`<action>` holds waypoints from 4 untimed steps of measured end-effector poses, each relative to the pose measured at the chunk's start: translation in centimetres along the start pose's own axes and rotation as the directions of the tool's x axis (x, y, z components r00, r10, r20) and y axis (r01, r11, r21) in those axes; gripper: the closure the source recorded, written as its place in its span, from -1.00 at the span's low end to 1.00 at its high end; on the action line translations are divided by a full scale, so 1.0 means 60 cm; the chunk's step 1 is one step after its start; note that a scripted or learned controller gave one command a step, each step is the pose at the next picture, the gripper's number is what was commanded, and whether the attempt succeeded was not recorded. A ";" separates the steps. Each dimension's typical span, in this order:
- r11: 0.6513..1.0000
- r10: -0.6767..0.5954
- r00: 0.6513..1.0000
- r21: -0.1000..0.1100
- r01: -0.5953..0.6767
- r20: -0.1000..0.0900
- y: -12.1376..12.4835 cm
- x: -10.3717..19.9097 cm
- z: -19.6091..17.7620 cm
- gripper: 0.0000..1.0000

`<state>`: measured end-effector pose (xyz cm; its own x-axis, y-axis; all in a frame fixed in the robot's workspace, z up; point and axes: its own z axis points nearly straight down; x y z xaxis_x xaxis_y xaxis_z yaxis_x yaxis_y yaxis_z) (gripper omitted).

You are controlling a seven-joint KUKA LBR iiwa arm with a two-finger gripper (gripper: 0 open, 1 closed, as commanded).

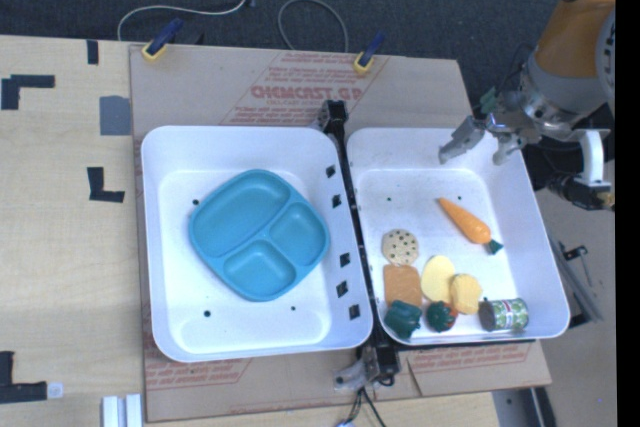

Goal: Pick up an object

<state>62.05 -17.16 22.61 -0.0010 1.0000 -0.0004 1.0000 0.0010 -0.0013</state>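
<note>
My gripper (482, 144) hangs over the far right corner of the right bin (420, 147), its two fingers spread open with nothing between them. Well in front of it, an orange toy carrot (465, 220) lies in the bin's middle right. Along the near side sit a round cookie (400, 246), a brown cracker (402, 284), two yellow pieces (452, 285), two dark green pieces (420, 318) and a small can (503, 314) on its side.
The left bin (165, 155) holds a blue divided plate (260, 233). A black clip strip (340, 205) runs between the bins. Cables and two clamps (160, 43) lie at the cardboard's far edge.
</note>
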 end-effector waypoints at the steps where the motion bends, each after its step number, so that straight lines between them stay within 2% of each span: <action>1: 1.000 0.002 1.000 0.009 -0.002 -0.001 -0.022 -0.046 0.210 -1.00; 2: 1.000 0.001 1.000 -0.009 -0.001 0.003 -0.111 -0.060 0.232 -1.00; 3: 1.000 0.000 1.000 -0.009 0.000 0.006 -0.108 -0.062 0.213 1.00; 4: 1.000 -0.005 1.000 -0.007 0.005 0.003 -0.125 0.088 0.233 1.00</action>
